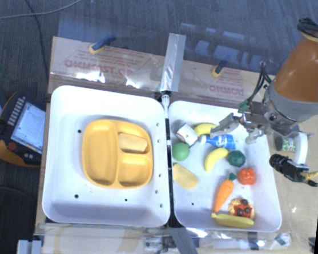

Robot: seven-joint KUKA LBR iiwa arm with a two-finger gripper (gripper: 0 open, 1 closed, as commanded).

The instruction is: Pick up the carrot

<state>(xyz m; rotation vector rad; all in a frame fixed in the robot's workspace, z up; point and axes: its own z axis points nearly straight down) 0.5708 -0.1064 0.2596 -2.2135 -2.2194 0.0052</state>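
The carrot (223,195) is orange with a green top. It lies in the right bin (269,191), near the front right, pointing toward the front edge. My gripper (240,131) hangs over the back of that bin, well behind the carrot. Its two grey fingers stand spread apart, open, with nothing between them. A blue bottle (222,141) lies just below them.
Around the carrot lie a tomato (247,176), a dark green ball (236,158), a pizza slice (241,208) and two bananas (215,158) (205,128). A lime (180,151) sits by the divider. The left bin (63,158) holds a yellow divided tray (100,156).
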